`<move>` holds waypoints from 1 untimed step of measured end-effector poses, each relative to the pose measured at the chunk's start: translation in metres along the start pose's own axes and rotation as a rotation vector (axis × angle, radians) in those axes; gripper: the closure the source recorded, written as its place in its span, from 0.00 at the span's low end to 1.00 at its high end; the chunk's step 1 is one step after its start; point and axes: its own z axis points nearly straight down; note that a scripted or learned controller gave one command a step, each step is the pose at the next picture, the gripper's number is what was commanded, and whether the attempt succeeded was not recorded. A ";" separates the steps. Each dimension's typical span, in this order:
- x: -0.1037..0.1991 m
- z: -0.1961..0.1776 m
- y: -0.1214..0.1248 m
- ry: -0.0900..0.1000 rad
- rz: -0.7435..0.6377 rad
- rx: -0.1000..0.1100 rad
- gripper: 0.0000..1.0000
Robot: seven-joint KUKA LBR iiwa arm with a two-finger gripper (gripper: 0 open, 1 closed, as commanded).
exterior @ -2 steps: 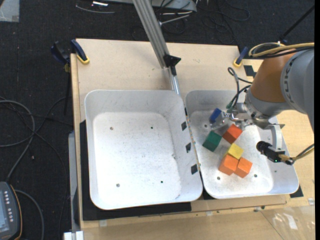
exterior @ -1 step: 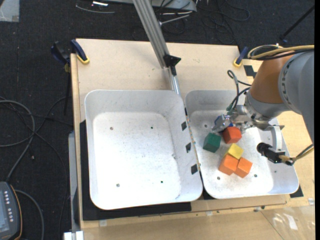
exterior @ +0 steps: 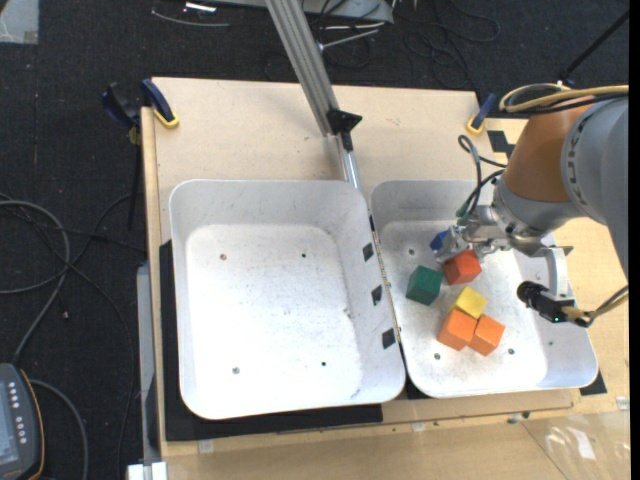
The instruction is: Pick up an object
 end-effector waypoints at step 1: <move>0.081 -0.095 -0.028 0.004 -0.009 -0.002 1.00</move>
